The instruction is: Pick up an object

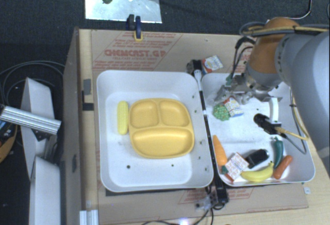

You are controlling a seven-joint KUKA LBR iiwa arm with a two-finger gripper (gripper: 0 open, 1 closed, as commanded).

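A banana [259, 173] lies at the near edge of the right bin [304, 167], beside a small carton [235, 166], a carrot [219, 151], a black block [256, 156], a green pepper [278, 151] and an orange pepper [282, 166]. Farther back, the gripper [233, 94] hangs over a packet [234, 106] next to green grapes [221, 113]; I cannot tell how it's set. The left bin [149, 180] holds a yellow tray [161, 127] and a corn cob [122, 117].

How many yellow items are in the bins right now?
3: a corn cob at the left bin's left side, a divided yellow tray beside it, and a banana at the right bin's front edge. The arm may hide more.
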